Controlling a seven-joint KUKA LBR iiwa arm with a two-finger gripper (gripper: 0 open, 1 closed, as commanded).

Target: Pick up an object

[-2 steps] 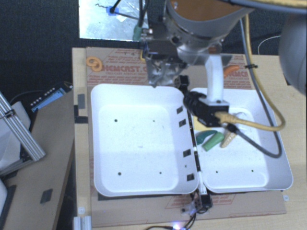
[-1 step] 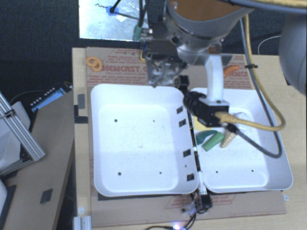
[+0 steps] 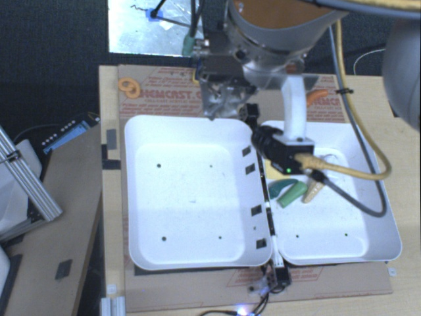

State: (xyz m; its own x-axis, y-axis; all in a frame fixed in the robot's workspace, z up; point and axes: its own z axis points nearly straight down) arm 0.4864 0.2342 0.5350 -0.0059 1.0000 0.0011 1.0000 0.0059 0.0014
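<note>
Counting two white bins [image 3: 191,176], three small objects [image 3: 293,191] in the right one.

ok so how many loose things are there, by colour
green, in the right bin: 1
tan, in the right bin: 1
orange, on the bench behind the bins: 2
total: 4

White bins [image 3: 191,196]; green object [image 3: 287,193] (teal beside it); orange-banded grey arm [image 3: 283,12].
</note>
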